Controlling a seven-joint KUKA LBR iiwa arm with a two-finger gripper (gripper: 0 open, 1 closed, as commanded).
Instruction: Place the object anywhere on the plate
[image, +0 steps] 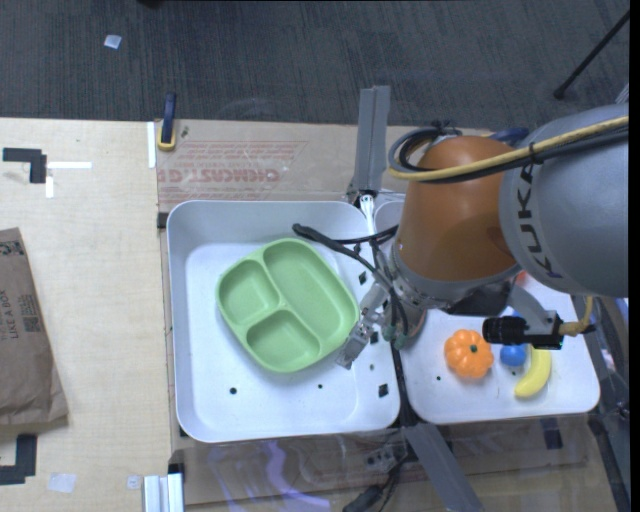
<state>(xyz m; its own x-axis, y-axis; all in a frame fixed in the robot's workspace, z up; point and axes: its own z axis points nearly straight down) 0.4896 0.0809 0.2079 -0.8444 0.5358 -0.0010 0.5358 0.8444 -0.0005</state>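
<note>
A light green plate (287, 304) with three compartments lies tilted in the left white bin (200, 380). My gripper (362, 335) hangs at the plate's right rim, near the divider between the two bins. The grey arm with its orange band (455, 215) covers much of the right bin. I see nothing between the fingers from this angle. An orange pumpkin-shaped object (468, 355), a small blue ball (512, 354) and a yellow banana (535, 373) lie in the right bin (480, 400).
A brown paper bag (25, 325) lies on the bench at far left. A cardboard sheet (240, 160) sits behind the left bin. Cables (340, 245) trail from the wrist over the plate's far edge.
</note>
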